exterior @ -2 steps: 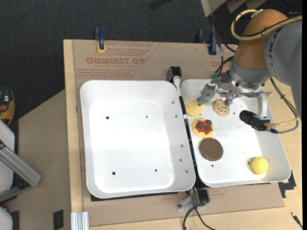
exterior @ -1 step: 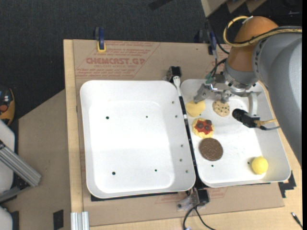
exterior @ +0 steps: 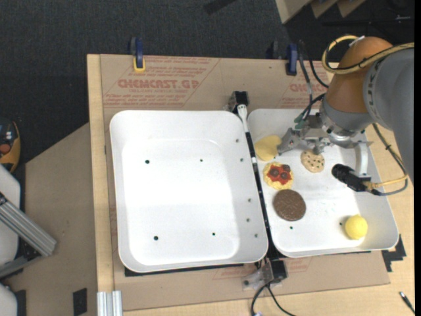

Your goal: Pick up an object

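Left bin (exterior: 131,176) lay bare and white, four dark dots on its floor. Right bin (exterior: 378,232) carried all the objects. Both sat on the bench (exterior: 99,110), on a brown sheet clamped at the far edge.

Working left to right across the right bin: a pale yellow piece (exterior: 266,147) against the bin's left wall; just near of it a small round pizza-like toy (exterior: 278,174), red topping with dark spots; near of that again a brown disc (exterior: 289,204), close to touching the pizza toy. Right of the pizza toy, a small tan cookie (exterior: 313,161) with dark chips. Well apart, at the near right corner, a yellow ball (exterior: 356,228).

The hand (exterior: 309,143) hung over the far part of the right bin, arm coming in from the right. Metal linkage showed over the cookie; whether it was wide or narrow could not be told, and nothing was seen held.

Judgement: the cookie was the likeliest target, lying directly under the hand or a shade to its near side. It is round, so no long axis governs wrist turn. The pale yellow piece lay just left of the hand, second nearest. The move would turn on a short straight descent.
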You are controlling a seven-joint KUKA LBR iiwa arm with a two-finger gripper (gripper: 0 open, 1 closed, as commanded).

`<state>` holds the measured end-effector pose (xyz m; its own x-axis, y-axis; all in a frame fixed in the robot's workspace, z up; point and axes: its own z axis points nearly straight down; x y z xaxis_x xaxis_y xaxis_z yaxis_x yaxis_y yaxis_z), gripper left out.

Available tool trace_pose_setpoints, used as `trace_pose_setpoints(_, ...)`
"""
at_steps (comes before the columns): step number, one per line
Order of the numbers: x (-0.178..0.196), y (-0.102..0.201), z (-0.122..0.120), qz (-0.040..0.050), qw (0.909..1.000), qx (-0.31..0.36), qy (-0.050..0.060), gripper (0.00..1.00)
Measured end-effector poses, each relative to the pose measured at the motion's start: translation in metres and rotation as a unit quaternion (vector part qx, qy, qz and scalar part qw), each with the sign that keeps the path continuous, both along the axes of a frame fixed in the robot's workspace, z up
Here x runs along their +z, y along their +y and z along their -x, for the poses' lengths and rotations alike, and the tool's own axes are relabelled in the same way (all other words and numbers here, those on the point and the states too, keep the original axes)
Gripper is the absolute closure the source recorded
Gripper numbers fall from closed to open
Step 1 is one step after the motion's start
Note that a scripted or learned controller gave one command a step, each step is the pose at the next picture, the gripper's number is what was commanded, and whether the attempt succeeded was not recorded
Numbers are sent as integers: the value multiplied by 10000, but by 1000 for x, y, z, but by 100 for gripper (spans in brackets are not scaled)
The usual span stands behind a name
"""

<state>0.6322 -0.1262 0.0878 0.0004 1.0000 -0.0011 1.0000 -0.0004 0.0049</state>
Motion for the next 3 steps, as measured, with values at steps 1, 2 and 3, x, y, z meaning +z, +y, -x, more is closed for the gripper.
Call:
trace_pose_setpoints(1,0,-47,65,1,10000,-17,7,0)
trace_pose_setpoints(2,-1,3,28,21,10000,15,-16,0)
trace_pose_setpoints(3,11,2,28,21,10000,2,-32,100)
